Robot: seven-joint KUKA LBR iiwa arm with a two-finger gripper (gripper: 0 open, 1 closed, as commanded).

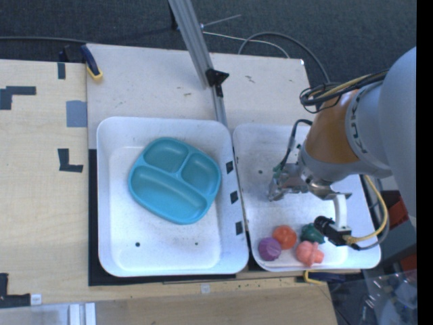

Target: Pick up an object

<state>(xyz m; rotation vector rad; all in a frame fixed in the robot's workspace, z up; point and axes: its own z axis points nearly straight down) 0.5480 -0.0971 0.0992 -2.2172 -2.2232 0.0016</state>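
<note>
Desk [155,80] of pale wood carries two shallow white bins side by side, seen from above at a slant. Left bin [108,181] holds a blue divided plate [174,179], lying flat and slightly turned, near the bin's middle. Right bin [254,141] holds a cluster of small toy pieces in its near corner: an orange piece [285,235], a purple piece [269,249] just beside it to the left, a pink piece [309,252] to the right and a dark green piece [312,233] touching the pink one's far side. Grey arm [385,114], with its orange band [328,137] above the wrist, reaches in from the right and bends down over the right bin. Its claw [276,191] points toward the bin floor near the middle of that bin, on bare white surface; whether its fingers are spread or pressed together cannot be told. Nothing can be made out between them. Toy cluster lies nearer to the viewer than the claw and a little to its right, apart from it, the orange piece being the closest. A grey metal bar [193,36] slants across the desk's far side.
</note>
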